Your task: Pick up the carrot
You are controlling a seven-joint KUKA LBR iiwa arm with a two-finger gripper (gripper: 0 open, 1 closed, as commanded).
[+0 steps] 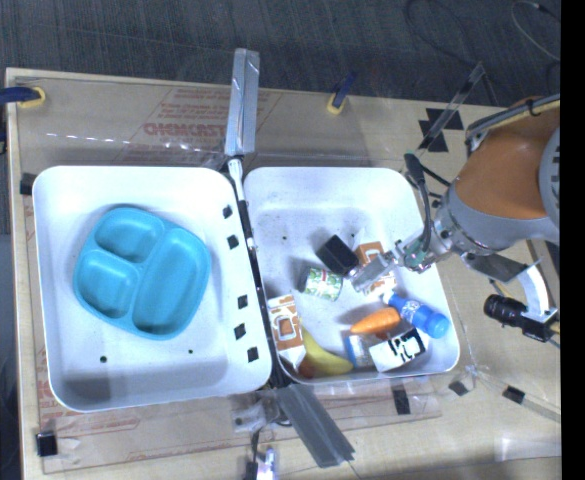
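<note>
Since the carrot point(376, 321) lies wedged between bottle point(418, 315) and banana point(324, 358), the gripper point(374, 265), whose jaw state I cannot tell, should descend straddling its narrow width.

Blue divided plate point(142, 280) in left bin point(52, 368); banana point(324, 360) right.

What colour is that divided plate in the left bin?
Bright blue; the divided plate shows clearly in the overhead camera view.

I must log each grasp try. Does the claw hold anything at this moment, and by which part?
Nothing is held. The claw hangs over the right bin, above the carrot, which lies apart from it among the other items.
</note>
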